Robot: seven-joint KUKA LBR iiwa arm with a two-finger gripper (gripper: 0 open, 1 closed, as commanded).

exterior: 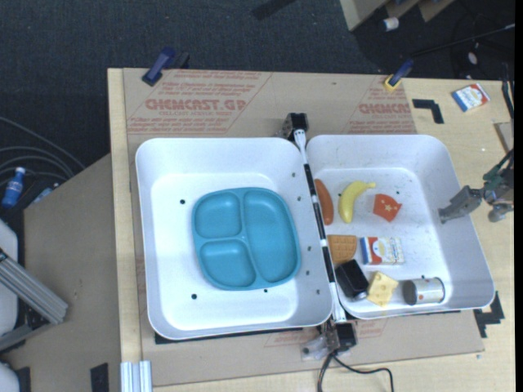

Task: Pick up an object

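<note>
Banana [355, 199] is my pick: it lies near the far edge of the right bin [460, 233], between the sausage [325, 200] and the red block [387, 208], just beside both but apart from them. I judge it a light toy of hard plastic, stiff and rather slick, curved so that it may roll or slip aside under a clumsy squeeze. The best hold, I think, is across its thick middle, squarely over the curve, not at the tapering ends. Nearer the bin's front edge lie a cracker [341, 245], a small carton [382, 251], a black piece [352, 278], a cheese wedge [381, 288] and a can [422, 291] on its side. My gripper [466, 203] hangs at the bin's right rim, well apart from the banana, carrying nothing; whether it is spread or pressed together I cannot tell.
</note>
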